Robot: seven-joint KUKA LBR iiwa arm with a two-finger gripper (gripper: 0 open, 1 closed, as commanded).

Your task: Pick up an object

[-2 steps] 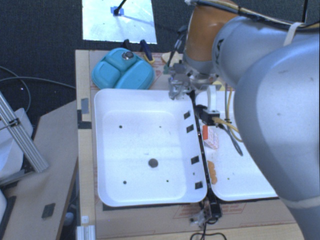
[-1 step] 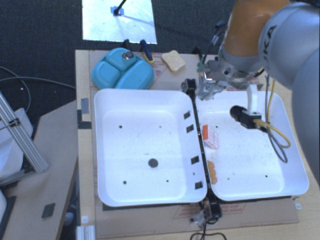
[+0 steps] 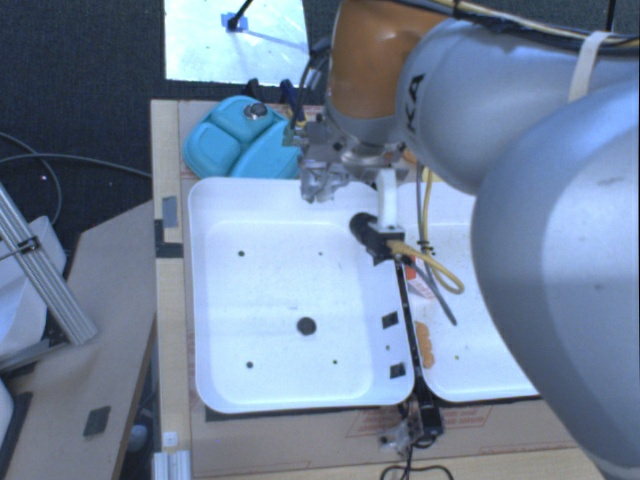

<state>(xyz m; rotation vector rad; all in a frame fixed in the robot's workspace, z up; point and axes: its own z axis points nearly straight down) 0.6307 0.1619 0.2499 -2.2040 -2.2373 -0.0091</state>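
The gripper (image 3: 318,183) hangs at the far edge of the left bin (image 3: 215,268), beside a blue container (image 3: 235,140) on the worktop (image 3: 175,298). Whether the jaws are apart or together cannot be told.

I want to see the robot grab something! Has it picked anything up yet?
Not yet, as far as the picture shows. Done: the arm has reached over the bins, and its gripper is at the far rim of the left bin. In hand: I can see nothing between its fingers. Left: going down onto something, maybe the small dark disc on the bin floor, and lifting it.
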